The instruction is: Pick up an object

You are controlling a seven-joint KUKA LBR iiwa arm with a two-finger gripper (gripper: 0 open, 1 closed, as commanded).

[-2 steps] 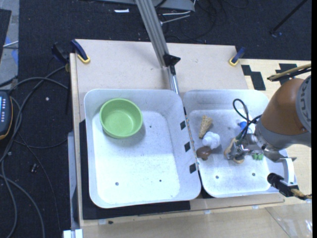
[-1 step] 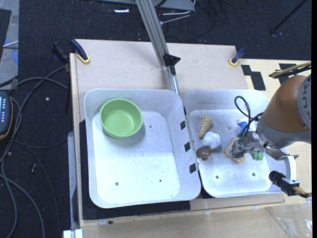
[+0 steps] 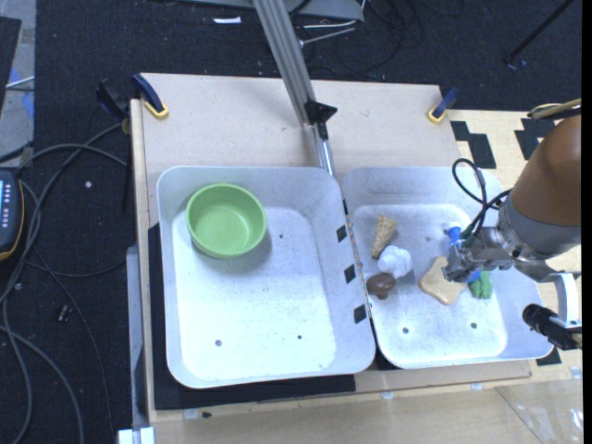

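Hovering low, tool sat over the tan block in the right bin, just right of the white lump; grip state unclear. Block looked light, probably soft foam: pinch across its narrow sides.
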